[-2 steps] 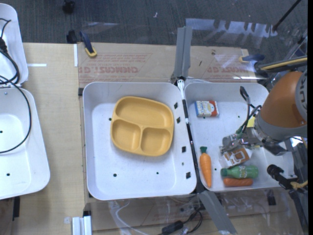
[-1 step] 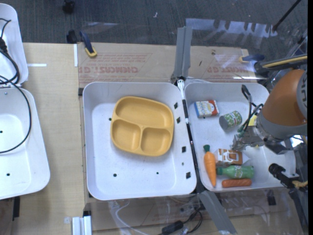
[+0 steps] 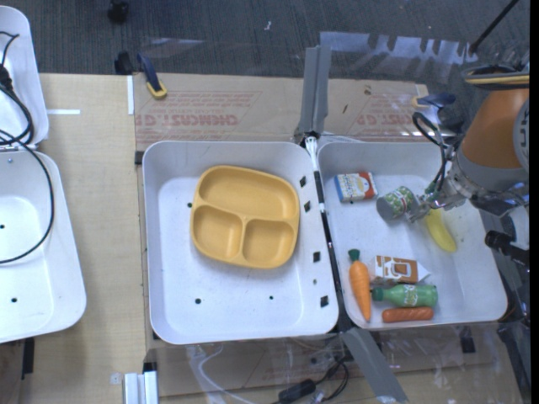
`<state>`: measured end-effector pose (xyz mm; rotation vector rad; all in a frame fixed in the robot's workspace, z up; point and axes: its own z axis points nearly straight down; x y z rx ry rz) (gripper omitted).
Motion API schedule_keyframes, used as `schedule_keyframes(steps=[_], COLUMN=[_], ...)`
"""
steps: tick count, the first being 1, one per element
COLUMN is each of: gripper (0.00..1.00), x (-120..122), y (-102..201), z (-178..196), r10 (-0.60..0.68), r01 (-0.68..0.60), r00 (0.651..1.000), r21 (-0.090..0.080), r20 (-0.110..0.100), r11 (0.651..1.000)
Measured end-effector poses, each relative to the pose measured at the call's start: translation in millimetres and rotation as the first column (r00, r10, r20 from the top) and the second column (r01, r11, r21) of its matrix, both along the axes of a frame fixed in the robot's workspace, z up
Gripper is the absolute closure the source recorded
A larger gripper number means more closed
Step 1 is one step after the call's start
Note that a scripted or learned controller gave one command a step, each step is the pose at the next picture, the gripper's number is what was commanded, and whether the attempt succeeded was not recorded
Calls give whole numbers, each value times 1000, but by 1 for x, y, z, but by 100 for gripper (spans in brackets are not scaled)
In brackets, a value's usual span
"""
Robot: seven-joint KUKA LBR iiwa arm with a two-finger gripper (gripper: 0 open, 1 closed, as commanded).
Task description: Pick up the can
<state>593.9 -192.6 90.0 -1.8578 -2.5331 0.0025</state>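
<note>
In the right bin (image 3: 484, 263), near its far right part, the gripper (image 3: 427, 202) sits low with its tip touching the can (image 3: 398, 204), which lies on its side just to the camera-left of the fingertips. Whether the jaws are spread or closed around the can's end cannot be told; the metal parts blur together there.

Just below and to the right of the jaws lies a banana (image 3: 440, 231), nearly touching them. Farther left of the jaws, beyond the can, a small red and white carton (image 3: 354, 186) rests near the bin's dividing wall. Well below the jaws, along the bin's near edge, crowd a brown and white box (image 3: 399, 269), a green bottle (image 3: 407, 295), a sausage (image 3: 408, 314) and a carrot (image 3: 360, 287). Bare white floor lies between the can and that cluster, and a strip by the bin's far wall above the jaws.

The left bin (image 3: 168, 251), far to the left of the jaws, carries a yellow divided plate (image 3: 245, 215), with bare floor all around it.

The arm (image 3: 497, 137) comes in from the right, its orange band above the wrist, slanting down and leftward over the bin's right rim.
</note>
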Motion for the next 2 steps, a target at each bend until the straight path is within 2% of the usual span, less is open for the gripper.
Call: schedule_keyframes(steps=[1, 2], gripper=[0, 0], x=[3, 33], y=[13, 31], z=[1, 3], r10=[13, 14], r01=[-13, -14], r00=[1000, 998], r21=[18, 8], r20=[-2, -67], r11=[1000, 1000])
